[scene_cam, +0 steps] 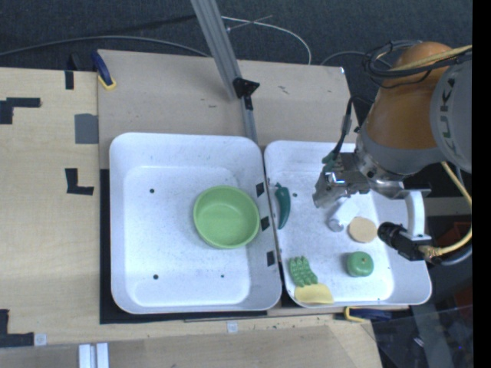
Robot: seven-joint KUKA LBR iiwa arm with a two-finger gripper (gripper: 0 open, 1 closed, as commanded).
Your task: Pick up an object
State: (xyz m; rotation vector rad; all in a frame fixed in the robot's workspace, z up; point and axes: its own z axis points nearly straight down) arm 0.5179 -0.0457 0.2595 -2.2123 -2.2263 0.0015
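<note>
Camera view from above the bench: the gripper [334, 205] hangs over the right bin [307, 159], its fingers a narrow gap apart with nothing between them. Four loose objects lie in that bin: one tan round disc [362, 229] just beside the fingertips, one green round knob [359, 264] nearer the front, one dark green pepper [282, 203] with its long axis running front to back along the left wall, and one green ridged piece [301, 270] on a yellow base. One green bowl [225, 217] sits upright in the left bin [146, 167].
</note>
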